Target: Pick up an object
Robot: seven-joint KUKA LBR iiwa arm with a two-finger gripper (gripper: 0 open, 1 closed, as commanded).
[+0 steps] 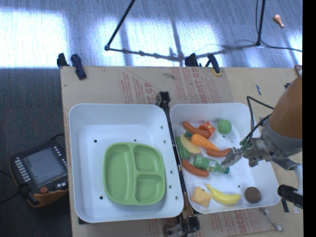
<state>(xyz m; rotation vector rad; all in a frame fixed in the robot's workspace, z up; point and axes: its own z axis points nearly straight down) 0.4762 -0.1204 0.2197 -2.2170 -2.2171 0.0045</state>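
The claw (232,158) hangs low over the right bin (244,110), its tip beside the green bottle (210,164); whether it is wide or narrow I cannot tell. The bottle lies flat mid-bin, its smooth round body likely to roll, amid glossy plastic sausages (194,168), a carrot (204,142) and a curved banana (223,195) near the worktop's front edge.

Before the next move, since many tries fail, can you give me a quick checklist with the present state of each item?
1. Gripper over the right bin: ok.
2. Target close: green bottle lies just beside the gripper: ok.
3. An object already between the fingers: cannot tell.
4. Bottle free of neighbours: not ok, a sausage lies against it.
5. Green tray sits in the left bin: ok.
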